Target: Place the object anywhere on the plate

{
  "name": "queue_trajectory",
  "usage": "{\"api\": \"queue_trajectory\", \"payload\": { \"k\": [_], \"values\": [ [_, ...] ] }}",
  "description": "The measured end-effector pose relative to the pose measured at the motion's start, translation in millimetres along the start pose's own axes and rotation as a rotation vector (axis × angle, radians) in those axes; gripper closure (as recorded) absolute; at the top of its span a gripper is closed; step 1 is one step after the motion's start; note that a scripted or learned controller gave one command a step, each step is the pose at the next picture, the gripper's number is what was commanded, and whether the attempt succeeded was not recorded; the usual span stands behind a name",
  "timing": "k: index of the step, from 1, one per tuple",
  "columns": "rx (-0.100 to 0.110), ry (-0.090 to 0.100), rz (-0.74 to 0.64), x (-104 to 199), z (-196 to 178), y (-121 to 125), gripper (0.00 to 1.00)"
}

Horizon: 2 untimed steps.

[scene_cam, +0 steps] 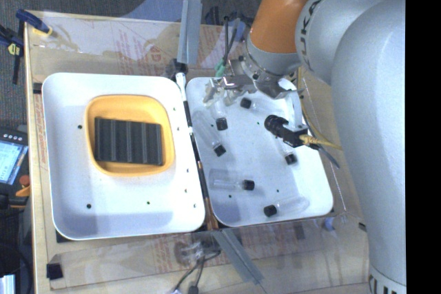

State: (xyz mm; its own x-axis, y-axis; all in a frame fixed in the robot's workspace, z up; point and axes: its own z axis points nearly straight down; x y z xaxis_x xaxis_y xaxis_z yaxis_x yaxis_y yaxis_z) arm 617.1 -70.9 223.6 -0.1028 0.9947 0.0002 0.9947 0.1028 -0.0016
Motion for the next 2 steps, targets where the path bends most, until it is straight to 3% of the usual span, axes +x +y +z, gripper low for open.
{"api": "queue_trajectory", "payload": {
  "k": [1, 2],
  "values": [
    [0.004, 0.001, -0.2, 26.2, 32.8, -2.7, 1.0],
    [0.003, 0.001, -0.199, 26.0, 32.6, -2.6, 0.0]
  ]
}}
